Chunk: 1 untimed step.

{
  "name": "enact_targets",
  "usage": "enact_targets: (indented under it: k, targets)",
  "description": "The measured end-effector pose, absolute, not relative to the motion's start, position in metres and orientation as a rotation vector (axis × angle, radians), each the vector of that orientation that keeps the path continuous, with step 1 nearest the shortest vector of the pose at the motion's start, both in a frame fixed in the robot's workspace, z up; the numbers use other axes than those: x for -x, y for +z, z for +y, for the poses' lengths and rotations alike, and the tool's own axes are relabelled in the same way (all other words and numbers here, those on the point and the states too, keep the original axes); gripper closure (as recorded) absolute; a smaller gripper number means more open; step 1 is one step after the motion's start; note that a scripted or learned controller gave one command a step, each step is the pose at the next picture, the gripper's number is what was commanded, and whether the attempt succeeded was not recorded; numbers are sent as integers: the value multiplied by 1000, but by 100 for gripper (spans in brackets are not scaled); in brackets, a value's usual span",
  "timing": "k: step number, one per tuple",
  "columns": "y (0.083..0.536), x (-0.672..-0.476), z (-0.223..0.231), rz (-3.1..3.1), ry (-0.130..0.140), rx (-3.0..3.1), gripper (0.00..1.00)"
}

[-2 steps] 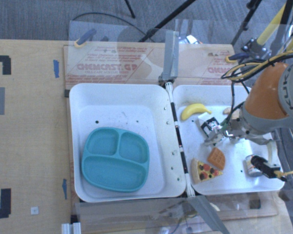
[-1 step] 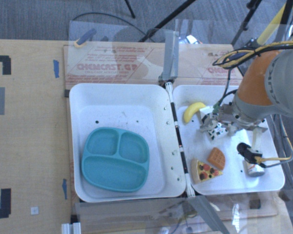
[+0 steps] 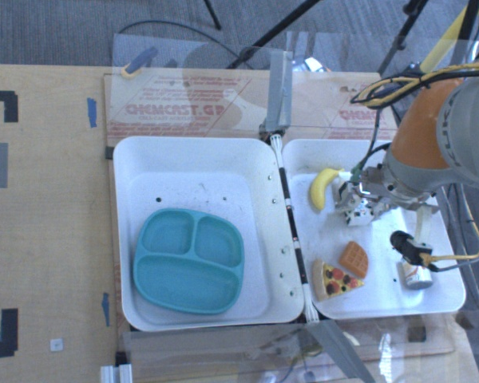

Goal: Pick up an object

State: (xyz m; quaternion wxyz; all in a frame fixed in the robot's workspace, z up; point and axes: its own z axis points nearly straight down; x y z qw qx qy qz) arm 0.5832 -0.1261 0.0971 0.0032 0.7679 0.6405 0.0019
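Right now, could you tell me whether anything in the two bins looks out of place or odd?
Nothing stands out. The teal divided plate lies flat in the left bin. The banana, waffle and pizza slice lie apart in the right bin, with the gripper beside the banana.

The left bin is white, faintly speckled with dark dots, and carries a teal divided plate. The right bin is white too. In it lie a yellow banana, an orange-brown waffle with a grid pattern, and a pizza slice, yellow with red spots and a tan crust. The arm is grey with an orange band. The counter is pale tan wood, marked with black and blue tape. A small silvery, perhaps metallic, object sits near the right.
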Motion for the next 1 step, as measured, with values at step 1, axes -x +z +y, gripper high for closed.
enact_targets:
  k: [1]
  targets:
    - [184,-594,-72,2043,-1,-2386,100]
